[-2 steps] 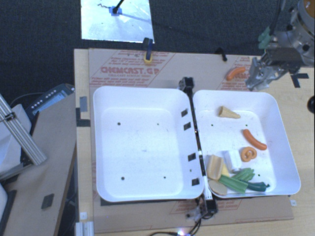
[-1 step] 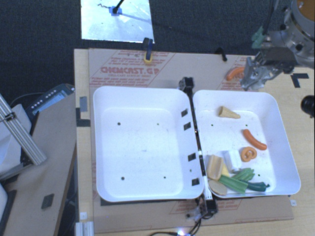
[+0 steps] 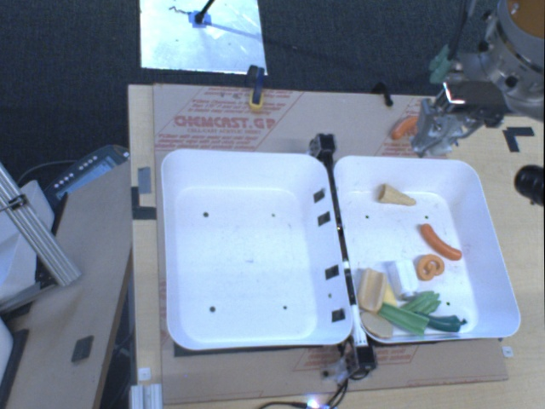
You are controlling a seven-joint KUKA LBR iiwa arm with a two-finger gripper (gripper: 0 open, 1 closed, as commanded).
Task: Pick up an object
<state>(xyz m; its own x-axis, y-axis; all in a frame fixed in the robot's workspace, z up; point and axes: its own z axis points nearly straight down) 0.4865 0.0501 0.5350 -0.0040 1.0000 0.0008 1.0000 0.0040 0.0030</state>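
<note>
Camera view looks down at a slant on 2 shallow white bins: the left bin has nothing resting on its floor, and the right bin carries all the candidates. A tan wedge lies alone toward the far wall, an orange sausage-shaped piece sits mid-floor, and a small orange ring lies just beside it. At the near wall there is a crowded pile (a pale slab, a whitish block and green bean-like pieces, touching or overlapping one another).

The gripper hangs above the bench just past the right bin's far rim, near the bin's far left corner, with an orange item just beside it on the brown board. Whether that item is touched or pinched cannot be told; the tool is small and blurred, and I cannot tell how far it stands open or whether it carries anything.

My judgement is that the step in hand is the approach. To do it well, choose an isolated piece: the tan wedge is nearest and stands well apart from the walls and the rest, so a straight descent over its middle, closing across its narrow width, should meet little interference. The near pile risks a glancing, multi-object grab.
</note>
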